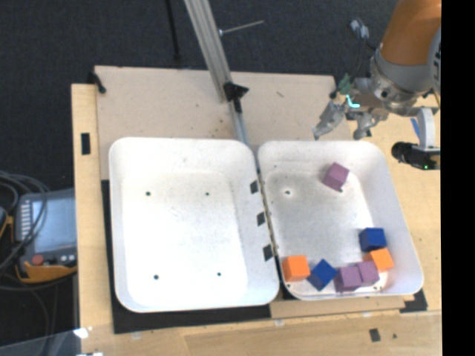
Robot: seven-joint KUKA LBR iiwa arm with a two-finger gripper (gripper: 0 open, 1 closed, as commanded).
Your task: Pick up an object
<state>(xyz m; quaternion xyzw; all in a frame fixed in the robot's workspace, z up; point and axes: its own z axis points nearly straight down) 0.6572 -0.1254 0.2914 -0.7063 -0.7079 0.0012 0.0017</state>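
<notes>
**Gripper parked over the back rim, lone purple cube is the obvious grab**

So the gripper (343, 122) hangs just above the far edge of the right bin (401, 221), roughly over the back rim and not down among the blocks. The fingers look spread apart, with a visible gap and nothing between them, so it's carrying nothing.

The closest thing to go for is the purple cube (336, 176). It sits by itself in the back part of the right bin, toward the near side of the bench from the fingertips and almost straight below them in this view. It's a cube sitting a bit rotated, so no real long axis to line up with, just the faces to square up to.

Everything else is crammed into the front corner of that bin: an orange cube (296, 267), a blue cube (322, 274), two more purple blocks (357, 276), another blue block (372, 239) and an orange block (381, 259), mostly touching. My guess is that pile is a harder pick.

The left bin (126, 221) is well apart from the gripper.
</notes>
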